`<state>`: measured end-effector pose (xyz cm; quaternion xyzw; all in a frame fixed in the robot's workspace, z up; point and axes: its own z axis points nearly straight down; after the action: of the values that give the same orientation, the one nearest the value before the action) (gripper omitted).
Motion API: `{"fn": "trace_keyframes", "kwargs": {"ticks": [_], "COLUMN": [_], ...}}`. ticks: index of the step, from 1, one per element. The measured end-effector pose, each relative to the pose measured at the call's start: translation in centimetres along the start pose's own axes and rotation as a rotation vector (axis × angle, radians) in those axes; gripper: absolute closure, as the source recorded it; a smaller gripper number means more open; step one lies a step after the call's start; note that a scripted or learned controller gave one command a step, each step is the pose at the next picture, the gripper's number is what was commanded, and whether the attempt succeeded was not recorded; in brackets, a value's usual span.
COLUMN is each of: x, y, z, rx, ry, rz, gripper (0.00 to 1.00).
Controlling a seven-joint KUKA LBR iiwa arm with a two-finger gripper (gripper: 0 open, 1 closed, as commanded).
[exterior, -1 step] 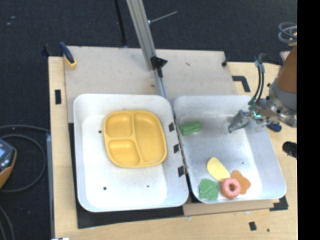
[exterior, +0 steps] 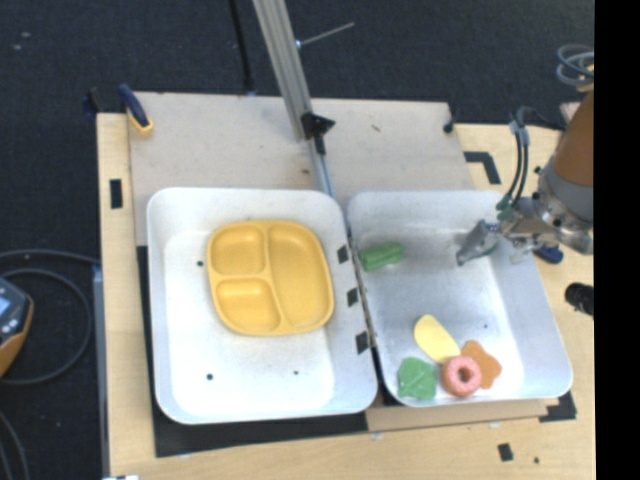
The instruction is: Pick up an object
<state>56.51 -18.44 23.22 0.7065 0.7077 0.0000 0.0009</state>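
Nearest the lens, a pink doughnut [exterior: 461,376] lies in the right bin [exterior: 520,298] touching an orange piece [exterior: 485,360] and a green piece [exterior: 417,379], while the gripper [exterior: 480,243] hangs tilted above that bin's far side, grasp unreadable from here.

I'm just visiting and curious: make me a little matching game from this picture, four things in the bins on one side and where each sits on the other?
Things:
1. yellow three-compartment plastic plate
2. green cylindrical toy
3. pink ring-shaped doughnut toy
4. two-finger gripper

Places:
A. right bin, front edge, beside a green leafy toy
B. above the right bin's far right part
C. middle of the left bin
D. right bin, near the divider between bins

Pairs: 1-C, 2-D, 3-A, 4-B
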Motion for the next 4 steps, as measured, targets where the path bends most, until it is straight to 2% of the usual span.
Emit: {"fn": "trace_keyframes", "kwargs": {"ticks": [3,4], "x": [-0.2,-0.3], "y": [0.0,0.2], "z": [13.2,11.8], "rx": [-0.002,-0.006], "ry": [-0.001,0.000], "rz": [0.003,0.005], "gripper": [0.00,1.00]}}
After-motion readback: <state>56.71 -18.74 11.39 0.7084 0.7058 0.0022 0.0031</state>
